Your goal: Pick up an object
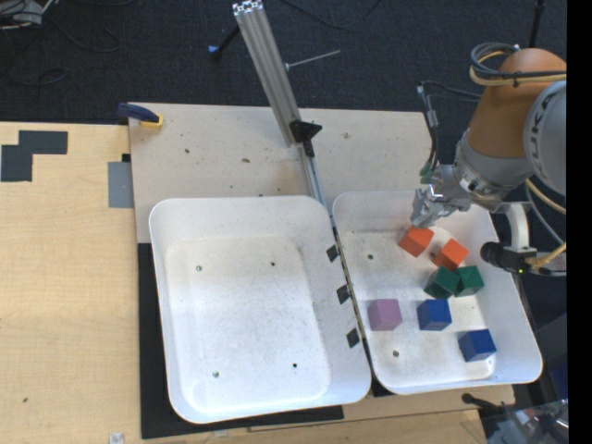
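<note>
The right bin holds several small cubes. An orange cube lies near its back, with a second orange cube just to its right. Two green cubes sit below them, touching. A purple cube and two blue cubes lie toward the front. My gripper hangs over the back of the right bin, just above and slightly right of the first orange cube. Nothing shows between its fingers.
The left bin lies beside the right one, with black clips along the shared edge. A slanted aluminium post rises behind the bins. A blue and yellow clamp sits at the bench's back left corner.
</note>
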